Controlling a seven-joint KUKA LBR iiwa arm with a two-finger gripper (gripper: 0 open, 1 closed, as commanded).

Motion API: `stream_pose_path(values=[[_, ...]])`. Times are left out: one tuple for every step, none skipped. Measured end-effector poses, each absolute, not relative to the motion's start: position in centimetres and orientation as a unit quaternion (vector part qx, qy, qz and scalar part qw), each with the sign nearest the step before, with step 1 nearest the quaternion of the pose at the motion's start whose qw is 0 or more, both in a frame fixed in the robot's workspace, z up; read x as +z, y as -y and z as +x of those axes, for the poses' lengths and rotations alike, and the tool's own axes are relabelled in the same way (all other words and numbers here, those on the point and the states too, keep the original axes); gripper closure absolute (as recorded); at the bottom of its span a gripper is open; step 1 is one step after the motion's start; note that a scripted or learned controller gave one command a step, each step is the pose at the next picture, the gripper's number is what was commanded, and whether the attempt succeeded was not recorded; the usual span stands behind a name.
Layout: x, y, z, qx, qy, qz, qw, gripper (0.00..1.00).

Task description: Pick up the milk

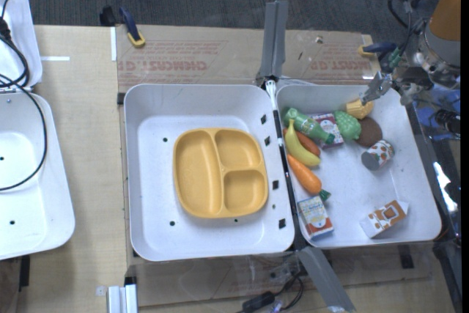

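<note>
I take the milk (pixel 385 218) to be the white-and-brown carton lying on its side near the right bin's (pixel 429 183) near right corner. It sits apart from the other things, with bare floor around it. The claw (pixel 377 89) hangs over the far right corner of that bin, just beside a yellow wedge (pixel 357 108); I cannot tell whether it is open or closed, and I see nothing held in it.

To do this step well, I would bring the claw along the right wall toward the near corner and turn it across the carton's narrow sides. I would come straight down, keeping off the wall. The other carton (pixel 315 216), near the bin's near left corner, looks similar, so I would check my target first.

My count:
- two bins
- one yellow tray (pixel 220 172) in the left bin (pixel 143 157)
- two cartons
- one banana (pixel 297 146)
- two carrots (pixel 303 172)
- one green bottle (pixel 311 124)
- one green vegetable (pixel 349 124)
- one brown ball (pixel 370 132)
- one small can (pixel 379 154)
- one yellow wedge
</note>
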State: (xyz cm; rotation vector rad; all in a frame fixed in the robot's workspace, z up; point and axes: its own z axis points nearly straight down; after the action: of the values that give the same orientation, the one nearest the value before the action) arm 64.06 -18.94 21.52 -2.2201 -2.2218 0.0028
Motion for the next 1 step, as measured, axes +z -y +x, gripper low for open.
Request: stream_pose_path(values=[[16.41,21.72,57.69,0.0013,0.678,-0.735,0.001,0.00]])
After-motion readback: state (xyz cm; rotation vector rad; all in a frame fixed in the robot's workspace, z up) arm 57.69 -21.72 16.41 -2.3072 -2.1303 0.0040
